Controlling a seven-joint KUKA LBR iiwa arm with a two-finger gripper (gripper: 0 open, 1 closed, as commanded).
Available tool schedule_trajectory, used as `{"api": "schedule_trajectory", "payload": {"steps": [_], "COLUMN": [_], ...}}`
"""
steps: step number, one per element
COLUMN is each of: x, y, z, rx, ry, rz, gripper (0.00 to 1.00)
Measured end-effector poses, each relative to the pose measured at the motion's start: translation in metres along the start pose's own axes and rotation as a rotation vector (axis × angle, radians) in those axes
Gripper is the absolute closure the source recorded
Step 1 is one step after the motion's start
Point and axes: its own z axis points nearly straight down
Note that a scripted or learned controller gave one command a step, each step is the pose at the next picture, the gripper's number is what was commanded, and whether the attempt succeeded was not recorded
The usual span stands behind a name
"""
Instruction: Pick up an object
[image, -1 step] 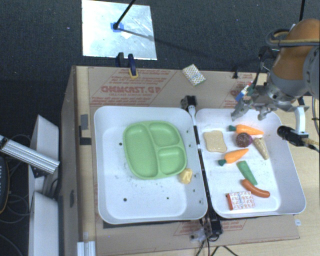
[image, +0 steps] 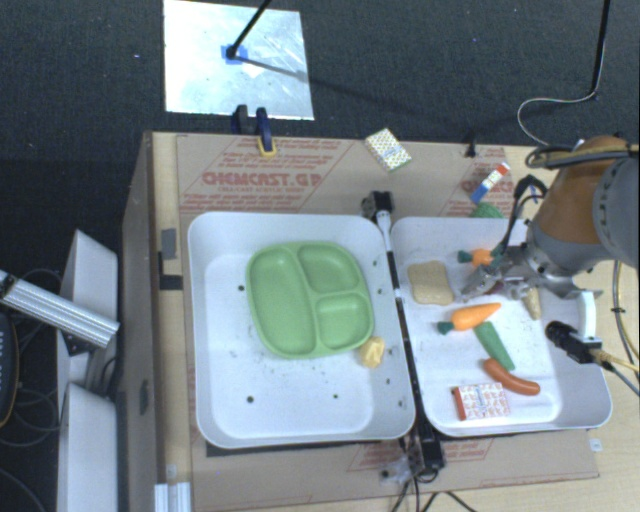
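- The arm (image: 590, 205), grey with an orange band, reaches in from the right over the right bin (image: 590, 400); its pincer (image: 497, 283) hangs low at the bin's upper middle; whether it is released or clenched I cannot tell, and nothing is seen between its tips
- Just below the pincer lies a toy carrot (image: 470, 317), orange with a green end, tilted across the bin floor; close to the pincer, though contact cannot be judged
- A beige bread slice (image: 431, 283) lies to the left of the pincer, near the bin's left wall
- A small orange-and-green piece (image: 477, 256) sits at the bin's upper part, just beside the arm's wrist
- A green vegetable (image: 494, 345) lies below the carrot, slanting down to the right; a red sausage (image: 512, 379) lies beneath that; a red-and-white printed box (image: 481, 401) rests near the bin's front wall
- The left bin (image: 215, 400) holds a green divided plate (image: 308, 298), lying flat at its middle; a small yellow piece (image: 372, 352) touches the plate's lower right rim
- On the table (image: 290, 175) behind the bins lie a small checked box (image: 387, 149) and a red, white and blue item (image: 489, 184), well apart
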Motion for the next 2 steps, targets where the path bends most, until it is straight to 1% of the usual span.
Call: {"api": "schedule_trajectory", "payload": {"steps": [1,2], "x": [0.0,0.064], "y": [0.001,-0.033], "z": [-0.011,-0.123], "rx": [-0.002,-0.004], "ry": [0.0,0.001], "rz": [-0.001,-0.003], "gripper": [1.0,1.0]}}
